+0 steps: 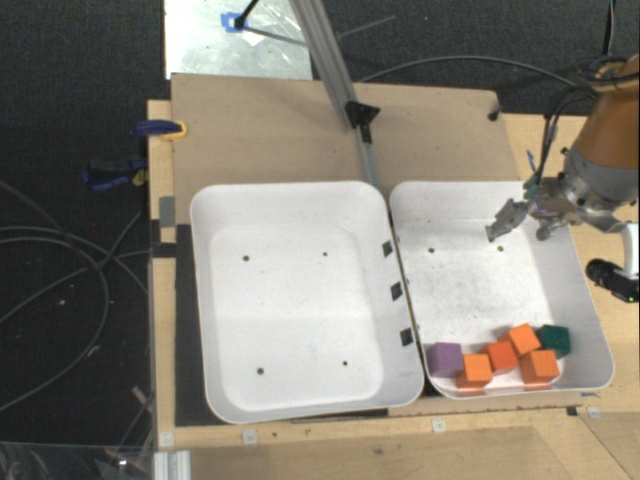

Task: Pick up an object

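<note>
Blocks sit clustered in the near corner of the right bin (575, 268), against its near wall: a purple cube (445, 358) at the left end, then four orange cubes, one (477, 369) beside the purple, one (502, 355) behind it, one (524, 339) further back, one (540, 366) at the right. A dark green block (555, 340) lies at the far right of the cluster, touching the orange ones. No labels, brands or writing readable on any block or bin.

My gripper (520, 220) hangs over the far right part of the same bin, well apart from the cluster, which lies toward the near wall from my fingers. Fingers look spread apart, nothing between them. One fingertip (497, 229) points toward the bin's middle.

Left bin (290, 203) lies alongside, touching the right bin at the shared edge. Both rest on a brown bench (260, 128).
</note>
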`<state>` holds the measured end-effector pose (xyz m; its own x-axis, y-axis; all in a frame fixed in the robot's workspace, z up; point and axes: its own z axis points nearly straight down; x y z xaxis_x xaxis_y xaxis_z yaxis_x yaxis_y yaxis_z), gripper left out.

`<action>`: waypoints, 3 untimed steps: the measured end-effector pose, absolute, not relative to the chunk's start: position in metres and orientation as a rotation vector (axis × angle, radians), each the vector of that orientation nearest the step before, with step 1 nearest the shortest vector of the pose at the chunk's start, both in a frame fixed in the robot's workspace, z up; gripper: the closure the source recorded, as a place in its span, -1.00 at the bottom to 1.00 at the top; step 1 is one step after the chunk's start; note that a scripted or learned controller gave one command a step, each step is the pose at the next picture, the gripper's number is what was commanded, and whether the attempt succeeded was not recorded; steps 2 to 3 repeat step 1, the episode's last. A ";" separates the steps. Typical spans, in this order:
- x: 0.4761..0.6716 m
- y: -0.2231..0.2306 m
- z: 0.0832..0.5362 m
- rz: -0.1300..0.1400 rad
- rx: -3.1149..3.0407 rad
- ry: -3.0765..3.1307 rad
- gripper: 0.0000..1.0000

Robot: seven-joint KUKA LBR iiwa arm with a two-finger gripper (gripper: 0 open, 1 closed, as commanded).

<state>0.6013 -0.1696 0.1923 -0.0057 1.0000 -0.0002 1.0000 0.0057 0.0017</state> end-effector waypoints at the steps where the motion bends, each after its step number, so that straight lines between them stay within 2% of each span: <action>1: 0.616 -0.198 0.248 0.005 2.213 2.217 -1.00; 3: 0.616 -0.198 0.248 0.005 2.213 2.217 -1.00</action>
